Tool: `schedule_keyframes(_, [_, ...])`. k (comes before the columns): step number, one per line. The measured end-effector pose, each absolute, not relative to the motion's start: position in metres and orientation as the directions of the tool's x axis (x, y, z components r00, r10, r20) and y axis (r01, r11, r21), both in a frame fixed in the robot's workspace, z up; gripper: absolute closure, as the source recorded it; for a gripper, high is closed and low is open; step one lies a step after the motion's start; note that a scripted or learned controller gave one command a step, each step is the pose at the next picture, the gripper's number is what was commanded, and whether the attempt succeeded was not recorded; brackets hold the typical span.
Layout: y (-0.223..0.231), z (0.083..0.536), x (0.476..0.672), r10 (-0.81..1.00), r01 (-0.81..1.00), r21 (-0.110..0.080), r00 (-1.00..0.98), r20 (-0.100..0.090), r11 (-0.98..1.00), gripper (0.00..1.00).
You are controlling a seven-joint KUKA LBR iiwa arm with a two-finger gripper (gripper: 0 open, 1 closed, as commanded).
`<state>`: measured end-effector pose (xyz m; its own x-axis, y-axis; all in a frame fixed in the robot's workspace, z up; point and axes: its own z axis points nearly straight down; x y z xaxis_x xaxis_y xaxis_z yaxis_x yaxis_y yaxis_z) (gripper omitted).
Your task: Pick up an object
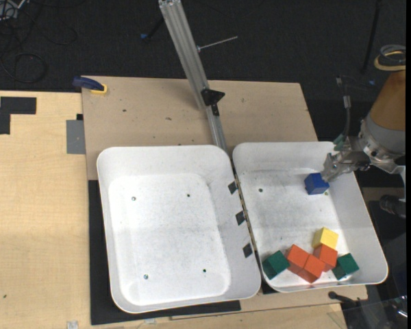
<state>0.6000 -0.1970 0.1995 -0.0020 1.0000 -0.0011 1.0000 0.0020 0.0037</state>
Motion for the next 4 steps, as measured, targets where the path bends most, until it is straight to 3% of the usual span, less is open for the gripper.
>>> schedule_keyframes(2, [-0.091, 0.190, 0.597, 1.000, 1.000, -0.005, -0.004, 0.004, 0.004, 1.00])
schedule_keyframes(3, [-0.040, 0.204, 0.608, 1.000, 1.000, -0.001, -0.003, 0.001, 0.003, 1.00])
schedule_keyframes(4, [0.013, 0.205, 0.600, 1.000, 1.000, -0.005, -0.004, 0.003, 0.004, 1.00])
